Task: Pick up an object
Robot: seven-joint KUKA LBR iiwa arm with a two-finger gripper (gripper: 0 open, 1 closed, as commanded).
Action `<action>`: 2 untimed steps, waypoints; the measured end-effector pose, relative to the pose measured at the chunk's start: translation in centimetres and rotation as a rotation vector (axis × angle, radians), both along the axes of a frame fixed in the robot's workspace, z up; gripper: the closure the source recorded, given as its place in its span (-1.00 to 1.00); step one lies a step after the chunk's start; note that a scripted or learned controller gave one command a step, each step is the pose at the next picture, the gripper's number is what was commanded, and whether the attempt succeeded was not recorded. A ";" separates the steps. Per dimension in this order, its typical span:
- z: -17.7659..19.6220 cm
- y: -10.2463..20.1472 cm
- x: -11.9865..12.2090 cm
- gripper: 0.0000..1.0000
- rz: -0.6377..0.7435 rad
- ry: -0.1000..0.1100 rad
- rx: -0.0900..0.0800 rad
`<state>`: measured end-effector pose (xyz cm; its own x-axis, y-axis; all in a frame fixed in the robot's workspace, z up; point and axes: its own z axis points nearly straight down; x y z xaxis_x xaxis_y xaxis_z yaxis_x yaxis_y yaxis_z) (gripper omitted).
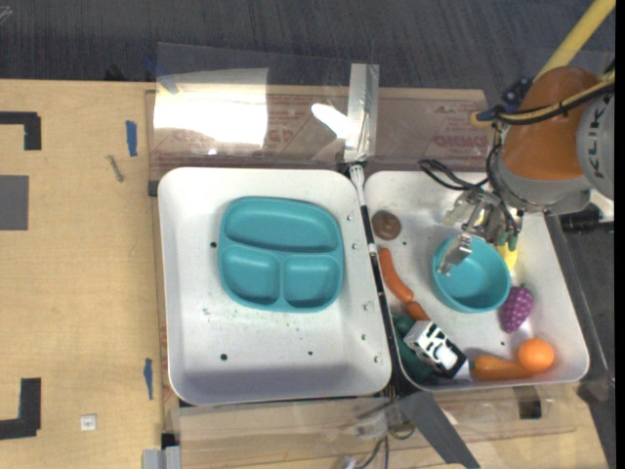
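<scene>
My gripper (467, 236) hangs over the right bin (564, 301), at the upper left rim of a teal bowl (476, 279). Whether it touches the rim I cannot tell. Around the bowl lie a brown round disc (388, 225), a long orange sausage-shaped piece (396, 277), a purple grape bunch (518, 307), an orange ball (535, 355), a carrot (496, 366) and a black-and-white object (436, 347) on something dark green (411, 357). A yellow item (508, 253) peeks out beside the wrist.
The left bin (186, 291) holds a teal divided plate (281, 252). A clear plastic sheet (254, 115) and a metal bracket (362, 106) stand behind the bins. The grey arm with its orange band (547, 130) enters from the upper right.
</scene>
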<state>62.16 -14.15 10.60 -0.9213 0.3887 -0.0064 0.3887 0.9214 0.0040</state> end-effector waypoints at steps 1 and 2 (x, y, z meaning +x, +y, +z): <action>-1.5 4.0 -2.0 -1.00 0.012 -0.005 -0.003; 0.1 1.7 2.7 -1.00 0.008 -0.003 -0.002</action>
<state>64.85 -12.43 10.72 -0.9243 0.3815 -0.0096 0.3815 0.9243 0.0029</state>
